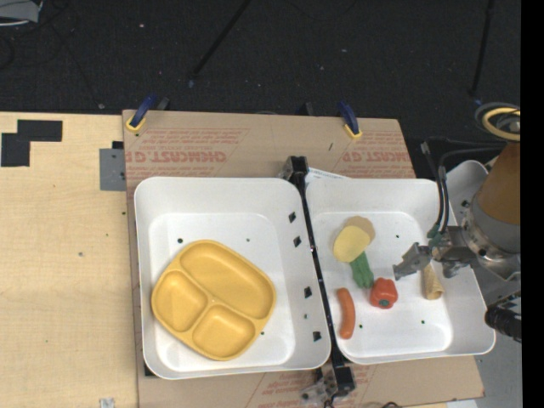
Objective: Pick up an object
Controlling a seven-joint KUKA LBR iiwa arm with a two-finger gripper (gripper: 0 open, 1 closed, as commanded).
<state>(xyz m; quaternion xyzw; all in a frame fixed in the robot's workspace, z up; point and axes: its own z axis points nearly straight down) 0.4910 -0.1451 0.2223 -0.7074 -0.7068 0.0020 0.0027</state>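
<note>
Five small items lie in the right bin, any one a candidate for the pick.

1. Tan stick: pale, short, lying roughly along the bin's depth near the right wall. Nearest item to the gripper, whose tips hang just above or at its upper end.
2. Tomato: red-orange with a green top, near the bin's middle, just left of the stick and apart from it.
3. Green piece: elongated, running from the tomato up toward the yellow piece; it appears to touch both.
4. Yellow piece: rounded, pale yellow, with a tan disc partly tucked behind its upper edge.
5. Sausage: orange-red, lying lengthwise near the bin's left wall, clear of the others.

Gripper: dark, at the end of the arm, which enters from the right over the bin's right rim. Two dark prongs splay out to left and right above the stick, so the jaws read as spread; nothing sits between them.

Left bin: holds one yellow tray with three compartments, well apart from the gripper.

Step in hand, by judgement: approach, with the stick the likely target; no grasp made yet.

Next move calls for: lowering so the fingers straddle the stick across its narrow width, then closing. Risk: the stick lies close to the right wall, leaving little room for the outer finger.
</note>
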